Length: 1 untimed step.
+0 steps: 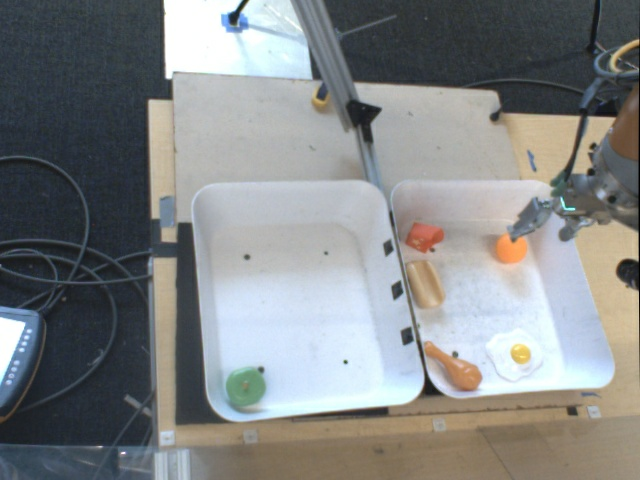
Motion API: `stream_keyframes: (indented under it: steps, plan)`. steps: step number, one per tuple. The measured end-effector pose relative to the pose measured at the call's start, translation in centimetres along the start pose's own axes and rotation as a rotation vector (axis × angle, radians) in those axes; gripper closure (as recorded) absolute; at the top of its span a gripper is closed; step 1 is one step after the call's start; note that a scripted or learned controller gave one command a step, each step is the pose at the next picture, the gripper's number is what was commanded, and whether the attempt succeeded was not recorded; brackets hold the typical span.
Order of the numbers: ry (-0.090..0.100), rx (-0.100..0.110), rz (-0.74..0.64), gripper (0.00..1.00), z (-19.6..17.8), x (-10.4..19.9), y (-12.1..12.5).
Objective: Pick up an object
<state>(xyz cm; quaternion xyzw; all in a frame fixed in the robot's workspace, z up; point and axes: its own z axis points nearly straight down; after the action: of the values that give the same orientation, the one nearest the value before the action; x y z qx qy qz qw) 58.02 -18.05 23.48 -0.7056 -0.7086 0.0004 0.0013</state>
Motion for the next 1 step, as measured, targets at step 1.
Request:
stream_keyframes:
  steps: [1]
  plan:
    - [-0.001,-0.004,-0.001,0.0,-0.22,0.0,0.08]
